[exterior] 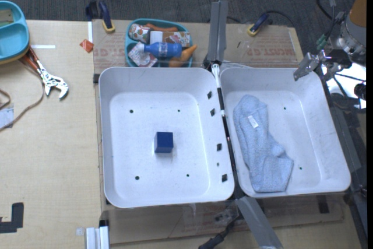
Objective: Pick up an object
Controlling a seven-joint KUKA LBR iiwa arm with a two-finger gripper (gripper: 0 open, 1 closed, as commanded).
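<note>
While the gripper [315, 62] hangs at the right bin's [312, 181] two-o'clock corner, its fingers look slightly spread, pinching nothing. A blue block [164, 142] sits near the middle of the left bin [116, 183], well apart from the gripper. A pale blue towel [262, 148] with a small white tag, unreadable, lies crumpled in the right bin. At twelve o'clock, cardboard [274, 44] bears faint red lettering, too blurred to read, beside a tub [158, 45] of packets. A wrench [51, 82] lies at nine o'clock.
</note>
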